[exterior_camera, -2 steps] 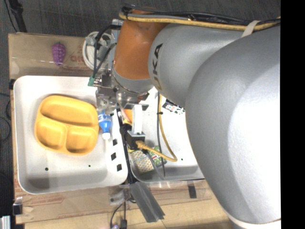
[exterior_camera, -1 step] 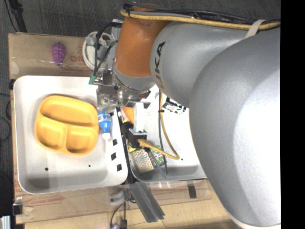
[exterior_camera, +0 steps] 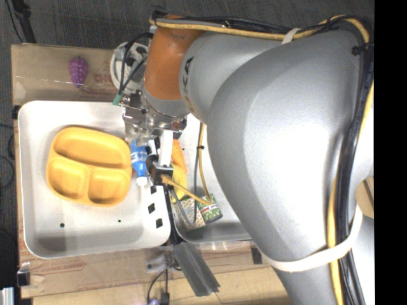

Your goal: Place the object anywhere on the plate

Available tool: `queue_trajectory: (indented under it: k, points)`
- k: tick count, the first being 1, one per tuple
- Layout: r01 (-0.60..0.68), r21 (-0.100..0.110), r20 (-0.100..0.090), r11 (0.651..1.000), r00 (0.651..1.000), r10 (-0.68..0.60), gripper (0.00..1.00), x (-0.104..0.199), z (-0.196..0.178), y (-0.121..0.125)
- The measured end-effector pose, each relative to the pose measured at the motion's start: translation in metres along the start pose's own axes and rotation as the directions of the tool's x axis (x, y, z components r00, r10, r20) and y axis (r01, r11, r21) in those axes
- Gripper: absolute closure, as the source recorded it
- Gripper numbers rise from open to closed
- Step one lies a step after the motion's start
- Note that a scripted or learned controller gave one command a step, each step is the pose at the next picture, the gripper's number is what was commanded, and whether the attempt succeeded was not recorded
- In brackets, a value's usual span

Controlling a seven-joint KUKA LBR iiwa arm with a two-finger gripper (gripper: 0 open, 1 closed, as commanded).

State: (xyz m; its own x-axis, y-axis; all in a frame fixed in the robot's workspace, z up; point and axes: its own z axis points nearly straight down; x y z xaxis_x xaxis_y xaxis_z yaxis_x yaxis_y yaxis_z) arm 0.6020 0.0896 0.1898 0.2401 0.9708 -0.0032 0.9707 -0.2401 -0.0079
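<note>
A yellow plate (exterior_camera: 89, 165) with three compartments lies in the left white bin (exterior_camera: 38, 234). My gripper (exterior_camera: 144, 152) hangs just off the plate's right rim, under the orange wrist band. A small blue bottle (exterior_camera: 138, 162) with a white end shows between the fingers, and the gripper is shut on it. The bottle sits above the bin floor beside the plate, touching or just overlapping the plate's right edge. The big grey arm hides most of the right bin.
In the visible strip of the right bin (exterior_camera: 210, 237) lie an orange item (exterior_camera: 180, 161) and a green printed packet (exterior_camera: 208, 211). A purple grape-like toy (exterior_camera: 78, 70) rests on the bench behind the left bin. Cables hang from the wrist.
</note>
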Motion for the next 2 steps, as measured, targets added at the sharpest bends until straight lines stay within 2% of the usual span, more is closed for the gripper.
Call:
queue_trajectory:
  k: [1,2]
  points:
    - [-0.118,-0.003,-0.001,0.993,0.993,0.118,1.00,0.048,-0.026,-0.021]
    - [-0.176,-0.003,-0.001,0.984,0.984,0.176,1.00,0.107,-0.048,-0.068]
